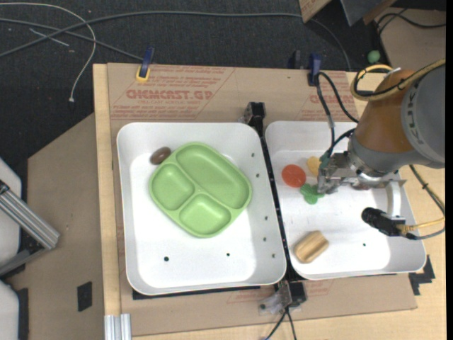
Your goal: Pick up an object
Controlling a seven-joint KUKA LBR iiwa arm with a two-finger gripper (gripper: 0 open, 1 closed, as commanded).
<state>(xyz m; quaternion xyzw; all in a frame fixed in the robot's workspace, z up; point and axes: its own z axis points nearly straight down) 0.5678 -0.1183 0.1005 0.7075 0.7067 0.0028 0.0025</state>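
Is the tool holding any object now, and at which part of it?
It cannot be told. The tool is low in the right bin, close to a small green object; no grip is visible.

Pincer (323,183) low in right bin (354,264), red ball (293,175), yellow piece (314,166) and green piece (310,194) crowding its tip, bread roll (311,246) below, open floor between.

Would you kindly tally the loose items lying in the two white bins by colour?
Green: 2, divided plate and small green piece
Brown: 1, small oval
Red: 1, round item
Yellow: 1, piece
Tan: 1, block
Total: 6
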